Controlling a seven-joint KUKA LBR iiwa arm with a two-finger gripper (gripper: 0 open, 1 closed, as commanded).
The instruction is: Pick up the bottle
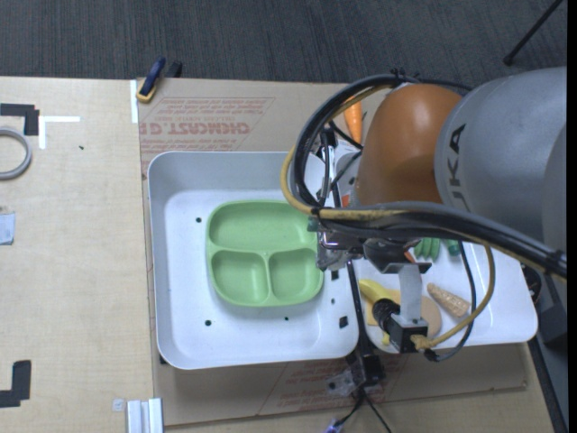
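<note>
1. Bottle position cannot be told for certain; it is judged hidden under the arm (505, 170), in the right bin (505, 325).
2. Gripper (332, 253) is poised at frame centre, beside the green plate (261, 251); its opening cannot be told.
3. Approach is judged in hand; next, alignment over the bottle is called for.

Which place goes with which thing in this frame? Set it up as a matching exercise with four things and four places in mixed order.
Things:
1. light green three-compartment plastic plate
2. tan ridged cone-shaped item
3. small blue and yellow tool
4. grey ring

Places:
A. at the view's left edge, on the wooden bench
B. in the white bin on the view's right
C. beyond the bins, by a corner of the cardboard sheet
D. in the white bin on the view's left

Pairs: 1-D, 2-B, 3-C, 4-A.
</note>
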